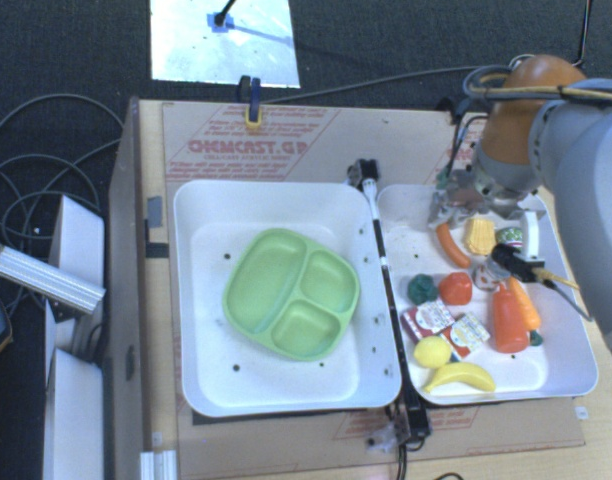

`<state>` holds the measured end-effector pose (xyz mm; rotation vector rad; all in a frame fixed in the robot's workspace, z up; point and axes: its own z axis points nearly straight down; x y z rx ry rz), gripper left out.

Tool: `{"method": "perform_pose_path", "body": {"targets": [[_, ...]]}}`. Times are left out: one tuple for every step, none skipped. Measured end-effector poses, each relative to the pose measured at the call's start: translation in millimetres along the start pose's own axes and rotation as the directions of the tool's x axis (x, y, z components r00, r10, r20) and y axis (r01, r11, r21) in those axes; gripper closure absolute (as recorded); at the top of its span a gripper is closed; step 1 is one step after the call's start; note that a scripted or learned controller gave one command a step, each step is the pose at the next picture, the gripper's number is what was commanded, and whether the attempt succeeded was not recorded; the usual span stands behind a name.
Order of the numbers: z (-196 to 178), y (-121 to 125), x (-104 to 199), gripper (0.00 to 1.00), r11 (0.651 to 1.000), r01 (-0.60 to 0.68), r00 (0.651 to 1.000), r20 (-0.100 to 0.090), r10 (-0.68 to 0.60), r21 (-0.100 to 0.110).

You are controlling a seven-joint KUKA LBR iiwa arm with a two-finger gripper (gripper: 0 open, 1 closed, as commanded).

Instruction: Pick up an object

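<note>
bins (286, 393): 2 | green plate (291, 293): 1 | banana (460, 376): 1 | lemon (432, 352): 1 | tomato (455, 288): 1

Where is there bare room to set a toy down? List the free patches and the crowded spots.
Free: the left bin's floor all around the green divided plate, widest along its left wall and near edge. The plate's own compartments are bare too. Crowded: the right bin, where toy food fills the middle and the gripper hangs over the far end.

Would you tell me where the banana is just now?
The banana lies at the right bin's near edge, just below the lemon.
</note>
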<state>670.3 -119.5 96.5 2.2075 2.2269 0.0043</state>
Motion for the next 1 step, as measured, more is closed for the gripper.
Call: {"method": "perform_pose_path", "body": {"targets": [[-91.2,1.1,82.1,1.00,1.000,-0.002,1.000,-0.004,0.002,-0.001]]}}
